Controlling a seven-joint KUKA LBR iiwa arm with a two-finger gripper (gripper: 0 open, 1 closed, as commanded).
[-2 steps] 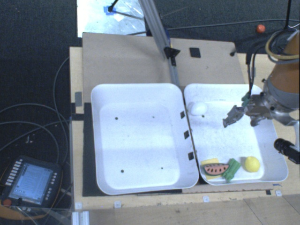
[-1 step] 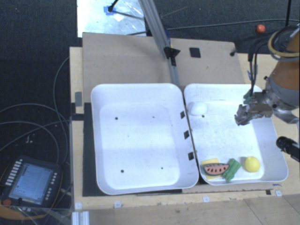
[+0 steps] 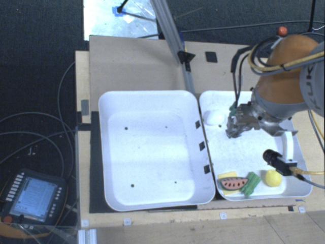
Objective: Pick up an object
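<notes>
In the right bin (image 3: 249, 151) my gripper (image 3: 232, 131) hangs over the upper left part of the floor, below the orange-banded wrist. A white rounded object (image 3: 214, 117) lies just left of it, near the bin's left wall. Along the bin's front edge lie a watermelon slice (image 3: 233, 182), a green piece (image 3: 251, 183) leaning beside it, and a yellow lemon (image 3: 273, 178). Nothing shows between the fingers, and their spacing is too dark to read.
The left bin (image 3: 152, 151) stands beside the right one, with a shared dark-clipped divider. A black cylindrical part (image 3: 277, 160) of the arm sticks out above the lemon. A metal pole (image 3: 170, 24) slants over the bench's back. A teach pendant (image 3: 33, 194) lies on the floor at left.
</notes>
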